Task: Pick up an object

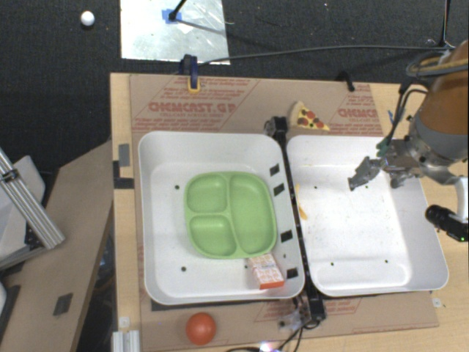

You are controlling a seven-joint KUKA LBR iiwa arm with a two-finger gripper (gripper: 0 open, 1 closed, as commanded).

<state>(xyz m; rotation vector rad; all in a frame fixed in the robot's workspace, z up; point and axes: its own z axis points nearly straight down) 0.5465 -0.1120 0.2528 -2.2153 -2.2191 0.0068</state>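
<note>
Hovering over the right bin (410, 270), gripper (360, 177) grasp unclear; green plate (231, 215) and small box (265, 271) lie left

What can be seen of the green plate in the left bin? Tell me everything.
The green plate is a pale green, rounded-square tray that looks like matte plastic. Raised ridges split it into three compartments: two smaller ones on its left side and one long one on its right. It lies flat and upright on the floor of the left bin, roughly central and slightly rotated. A small red and white box sits against its near right corner; whether the two touch is hard to tell.
</note>
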